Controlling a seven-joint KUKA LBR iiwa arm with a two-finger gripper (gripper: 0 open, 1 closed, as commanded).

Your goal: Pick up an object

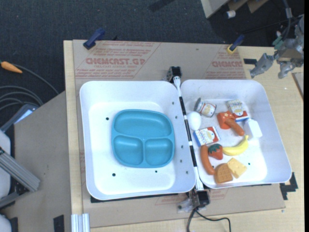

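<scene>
The right bin (270, 105) holds several toy foods. Among them are a white egg (194, 120), a small can (207, 109), a yellow banana (236, 146), a red strawberry (215, 151), an orange sausage (206, 161), a brown bread slice (223, 173) and a cheese wedge (237, 166). Two little cartons (206, 136) (236, 108) and a red-orange piece (231, 122) lie between them. My gripper (267, 73) hangs above the bench, past the right bin's far right corner, open with nothing between its fingers.
The left bin (96, 129) holds a blue divided plate (143, 138). A black hinge strip (184, 129) runs between the bins. Blue clamps (94, 38) (235, 43) sit at the board's far edge. Cables lie on the floor at the left.
</scene>
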